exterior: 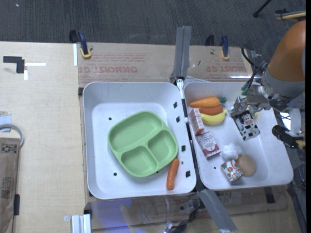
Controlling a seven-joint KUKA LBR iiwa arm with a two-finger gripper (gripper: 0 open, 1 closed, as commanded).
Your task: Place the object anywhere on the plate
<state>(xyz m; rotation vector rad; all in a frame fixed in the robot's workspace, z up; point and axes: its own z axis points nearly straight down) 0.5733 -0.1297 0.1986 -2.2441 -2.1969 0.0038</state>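
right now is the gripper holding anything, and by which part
It cannot be told. The gripper sits over the right white bin, right at a small black-and-white patterned card-like object, but this view does not show a grip on it.

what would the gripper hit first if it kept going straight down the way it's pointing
Probably bare floor of the right bin. The gripper points down over an open patch, right of the banana and above the white ball. Depth is hard to judge in this slanted view.
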